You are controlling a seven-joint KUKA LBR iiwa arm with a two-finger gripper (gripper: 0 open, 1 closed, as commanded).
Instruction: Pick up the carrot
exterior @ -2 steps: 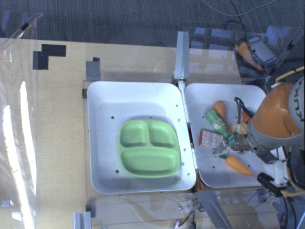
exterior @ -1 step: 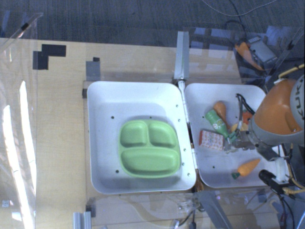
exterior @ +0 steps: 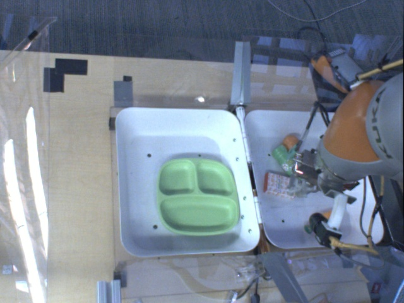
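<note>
Small orange toy carrot with green top (exterior: 287,145) lies at 11 o'clock in right white bin (exterior: 278,232), just beside gripper (exterior: 302,169); jaw state unreadable. Likely light, rigid, slick plastic—grip mid-body across width.

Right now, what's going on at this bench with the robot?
The grey and orange arm reaches from the right over the right bin, low among small items: a packet, something green and an orange piece, possibly the carrot. The left bin holds a green divided tray. No grasp is visible.
</note>
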